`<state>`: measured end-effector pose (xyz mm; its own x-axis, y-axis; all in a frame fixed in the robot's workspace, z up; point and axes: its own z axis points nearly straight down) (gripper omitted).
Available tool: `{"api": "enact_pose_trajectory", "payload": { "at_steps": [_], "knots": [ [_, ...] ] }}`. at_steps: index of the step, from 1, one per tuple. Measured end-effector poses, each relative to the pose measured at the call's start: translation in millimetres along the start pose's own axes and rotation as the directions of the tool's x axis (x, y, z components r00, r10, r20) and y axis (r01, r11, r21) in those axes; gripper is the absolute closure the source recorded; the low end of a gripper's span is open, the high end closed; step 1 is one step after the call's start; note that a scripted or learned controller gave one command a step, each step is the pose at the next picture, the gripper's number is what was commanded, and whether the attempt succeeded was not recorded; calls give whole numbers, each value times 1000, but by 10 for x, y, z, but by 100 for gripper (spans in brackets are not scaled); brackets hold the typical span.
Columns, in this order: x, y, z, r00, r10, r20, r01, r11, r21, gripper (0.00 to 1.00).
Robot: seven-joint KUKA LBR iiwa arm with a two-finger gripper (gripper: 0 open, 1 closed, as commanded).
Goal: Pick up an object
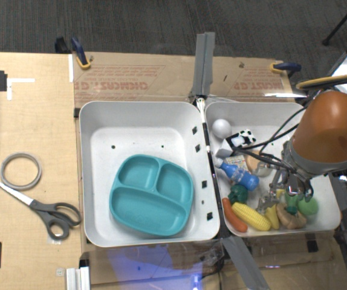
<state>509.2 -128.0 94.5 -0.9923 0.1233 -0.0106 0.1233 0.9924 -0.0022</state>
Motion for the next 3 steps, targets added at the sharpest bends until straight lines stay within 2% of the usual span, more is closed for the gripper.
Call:
{"api": "enact_pose_trajectory", "payload": {
  "at_steps": [1, 2, 3],
  "knots": [
    [158, 107, -87, 996, 75, 36, -76, 997, 20, 0],
    [171, 85, -85, 991, 131, 36, -131, 991, 19, 0],
    [91, 264, -6, 989, 148, 4, -148, 989, 5, 0]
  ]
}}
